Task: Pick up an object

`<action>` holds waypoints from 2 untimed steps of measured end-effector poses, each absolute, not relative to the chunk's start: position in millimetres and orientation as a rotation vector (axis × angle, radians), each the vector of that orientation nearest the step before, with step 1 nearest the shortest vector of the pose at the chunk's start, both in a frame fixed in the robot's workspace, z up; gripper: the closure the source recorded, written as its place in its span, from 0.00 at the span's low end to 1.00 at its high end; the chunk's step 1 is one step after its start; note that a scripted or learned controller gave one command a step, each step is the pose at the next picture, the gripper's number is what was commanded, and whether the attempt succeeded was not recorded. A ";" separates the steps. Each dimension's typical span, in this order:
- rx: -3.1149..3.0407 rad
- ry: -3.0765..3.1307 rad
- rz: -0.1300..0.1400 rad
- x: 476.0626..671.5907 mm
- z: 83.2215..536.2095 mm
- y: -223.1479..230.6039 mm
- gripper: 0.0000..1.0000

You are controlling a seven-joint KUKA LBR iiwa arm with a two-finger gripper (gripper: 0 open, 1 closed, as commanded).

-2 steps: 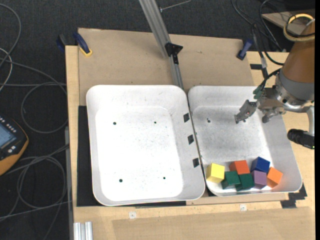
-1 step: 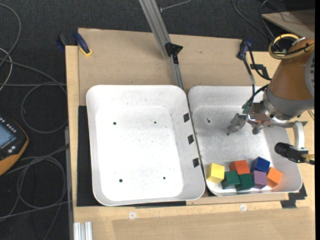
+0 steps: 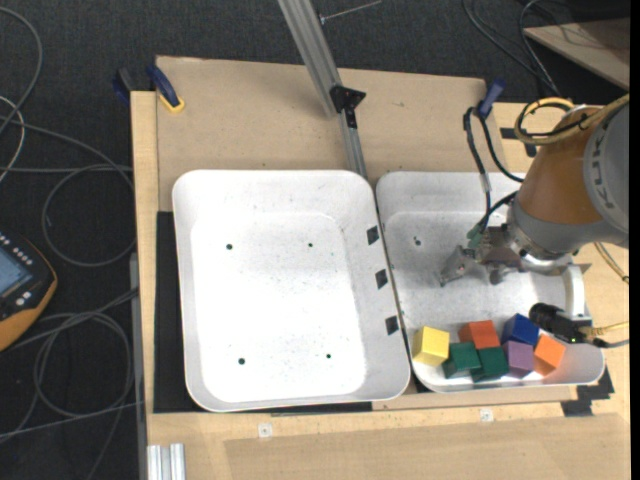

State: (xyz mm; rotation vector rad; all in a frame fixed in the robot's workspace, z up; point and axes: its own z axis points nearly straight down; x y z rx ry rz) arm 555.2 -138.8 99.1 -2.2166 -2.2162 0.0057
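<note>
The approach is judged in hand: the pincer (image 3: 468, 264) is spread open, nothing held, right of centre; descent onto the yellow block (image 3: 432, 345) is called for.

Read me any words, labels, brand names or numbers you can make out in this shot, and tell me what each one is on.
No text can be read anywhere.
The handheld device at the left edge has a lit screen, but whatever it shows is too small and blurred to read.
The white bins, coloured blocks and gripper show no legible markings.
</note>
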 end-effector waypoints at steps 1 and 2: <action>-2.222 -2.221 -0.003 557.7 113.7 -139.0 1.00; -2.225 -2.228 -0.007 558.6 177.9 -142.1 1.00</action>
